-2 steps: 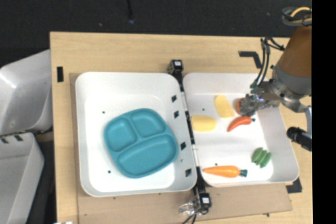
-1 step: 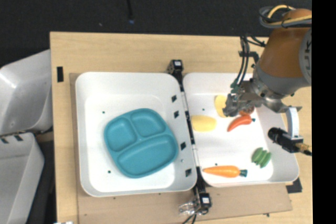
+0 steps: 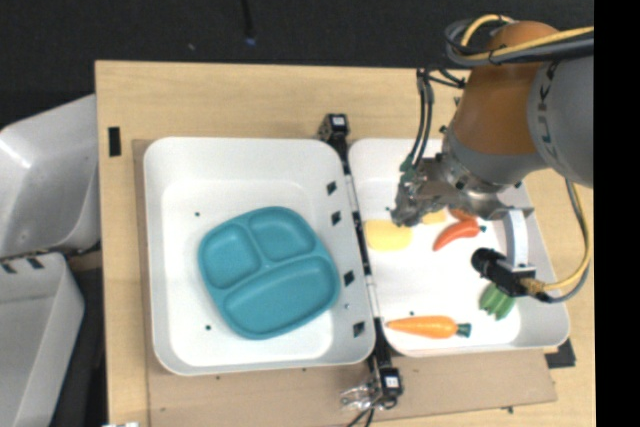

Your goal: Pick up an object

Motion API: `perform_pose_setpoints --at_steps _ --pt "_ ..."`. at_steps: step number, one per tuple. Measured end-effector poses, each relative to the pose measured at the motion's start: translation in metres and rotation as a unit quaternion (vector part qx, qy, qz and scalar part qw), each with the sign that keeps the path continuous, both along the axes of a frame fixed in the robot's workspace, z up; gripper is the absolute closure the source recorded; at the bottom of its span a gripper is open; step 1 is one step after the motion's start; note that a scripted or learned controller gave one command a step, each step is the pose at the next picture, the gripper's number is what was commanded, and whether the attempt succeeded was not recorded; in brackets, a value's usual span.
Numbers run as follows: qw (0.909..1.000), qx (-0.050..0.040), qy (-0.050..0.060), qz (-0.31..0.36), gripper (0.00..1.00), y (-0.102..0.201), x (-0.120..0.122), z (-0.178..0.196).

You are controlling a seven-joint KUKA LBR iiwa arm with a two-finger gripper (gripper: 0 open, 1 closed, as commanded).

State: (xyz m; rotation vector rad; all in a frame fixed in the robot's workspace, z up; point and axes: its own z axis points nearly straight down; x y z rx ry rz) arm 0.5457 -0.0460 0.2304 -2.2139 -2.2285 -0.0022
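Lemon (image 3: 387, 235) lies just at seven o'clock of your gripper (image 3: 411, 200), long axis three-to-nine; whether the gripper grasps anything, you cannot tell.

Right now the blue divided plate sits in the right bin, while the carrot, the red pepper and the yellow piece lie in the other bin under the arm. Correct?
Not quite. The camera view shows the blue divided plate in the left bin, not the right one. The rest holds: the carrot, red pepper and yellow piece lie in the right bin, under the arm.
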Motion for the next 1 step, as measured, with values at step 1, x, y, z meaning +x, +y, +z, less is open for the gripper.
perform_pose_setpoints --at_steps 1 --pt "1.0 0.0003 -0.001 0.001 1.0 0.0565 -0.0081 0.012"
